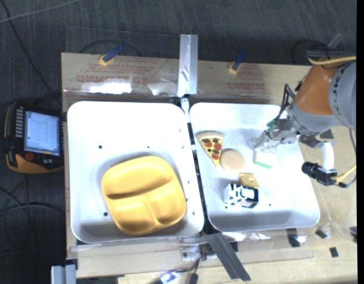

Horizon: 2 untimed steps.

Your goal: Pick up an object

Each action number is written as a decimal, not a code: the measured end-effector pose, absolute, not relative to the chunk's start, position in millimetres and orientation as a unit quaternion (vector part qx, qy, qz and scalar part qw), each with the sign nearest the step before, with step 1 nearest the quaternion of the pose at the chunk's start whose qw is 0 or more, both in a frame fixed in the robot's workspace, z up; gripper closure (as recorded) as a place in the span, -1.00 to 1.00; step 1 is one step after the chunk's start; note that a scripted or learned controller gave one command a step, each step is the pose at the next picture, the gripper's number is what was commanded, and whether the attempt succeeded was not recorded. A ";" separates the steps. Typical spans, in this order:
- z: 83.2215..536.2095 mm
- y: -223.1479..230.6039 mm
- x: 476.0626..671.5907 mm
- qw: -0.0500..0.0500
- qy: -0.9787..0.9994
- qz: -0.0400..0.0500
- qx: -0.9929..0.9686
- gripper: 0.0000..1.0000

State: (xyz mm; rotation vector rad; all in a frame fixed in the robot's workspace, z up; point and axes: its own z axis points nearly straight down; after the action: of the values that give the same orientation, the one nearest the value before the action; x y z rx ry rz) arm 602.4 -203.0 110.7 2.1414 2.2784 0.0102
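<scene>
My gripper [268,142] hangs over the right bin's [288,218] upper right; I cannot tell its state. The nearest thing, a round biscuit [232,159], lies just left and slightly below it, beside the pizza slice [211,145]

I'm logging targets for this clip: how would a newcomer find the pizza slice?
Start at the right bin, the one without the yellow divided tray. Near its left wall lies the toy pizza slice, just up-left of the round tan disc. It alone is wedge-shaped, with red and green toppings.
</scene>
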 end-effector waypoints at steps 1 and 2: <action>110.6 -203.0 602.3 0.007 0.729 0.003 0.685 -1.00; 99.4 -204.1 600.8 0.010 0.715 0.009 0.699 -1.00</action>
State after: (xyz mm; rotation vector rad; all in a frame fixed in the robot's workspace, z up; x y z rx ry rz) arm 600.8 -204.1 99.4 2.1831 2.2325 0.0280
